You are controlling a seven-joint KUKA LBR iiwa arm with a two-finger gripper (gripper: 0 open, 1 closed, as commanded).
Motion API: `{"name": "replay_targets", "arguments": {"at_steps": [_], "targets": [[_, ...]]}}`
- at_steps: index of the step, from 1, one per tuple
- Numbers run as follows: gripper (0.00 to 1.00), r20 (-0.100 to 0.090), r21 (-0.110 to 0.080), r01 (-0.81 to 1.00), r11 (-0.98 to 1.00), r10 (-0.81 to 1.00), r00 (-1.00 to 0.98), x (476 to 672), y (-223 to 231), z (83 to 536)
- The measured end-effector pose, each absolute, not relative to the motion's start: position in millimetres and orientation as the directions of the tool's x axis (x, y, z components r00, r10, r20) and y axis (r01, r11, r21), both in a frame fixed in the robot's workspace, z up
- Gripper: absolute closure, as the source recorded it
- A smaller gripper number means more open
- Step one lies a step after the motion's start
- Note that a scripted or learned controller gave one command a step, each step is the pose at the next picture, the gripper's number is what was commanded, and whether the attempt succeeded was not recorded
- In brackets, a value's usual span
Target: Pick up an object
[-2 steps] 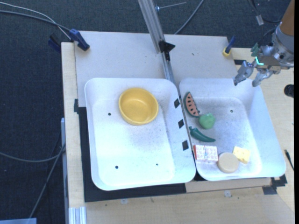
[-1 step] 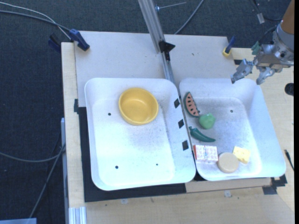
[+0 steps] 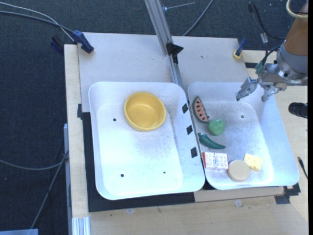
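Camera view shows our gripper (image 3: 255,90) spread wide and holding nothing, up over the far side of the right bin (image 3: 274,131). We keep it high because the green ball (image 3: 216,127) sits lower, toward the left.

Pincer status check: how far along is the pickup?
Nothing looks picked yet. The pincer is open with nothing between its fingers, over the right bin near its far edge. The watermelon slice, green ball, pepper and cheese lie in that bin. Descent, grasp and lift remain.
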State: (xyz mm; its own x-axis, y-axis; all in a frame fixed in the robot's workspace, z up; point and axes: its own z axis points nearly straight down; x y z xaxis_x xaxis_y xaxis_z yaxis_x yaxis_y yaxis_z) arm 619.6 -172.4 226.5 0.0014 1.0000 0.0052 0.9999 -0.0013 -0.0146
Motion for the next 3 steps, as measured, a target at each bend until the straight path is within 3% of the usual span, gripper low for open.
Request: {"name": "replay_targets", "arguments": {"at_steps": [2,3], "targets": [[0.0,0.006,-0.017,1.0,-0.001,1.0,0.001,626.3,-174.2,102.2],[1.0,0.005,-0.004,1.0,-0.001,1.0,0.001,629.7,-173.9,121.7]]}}
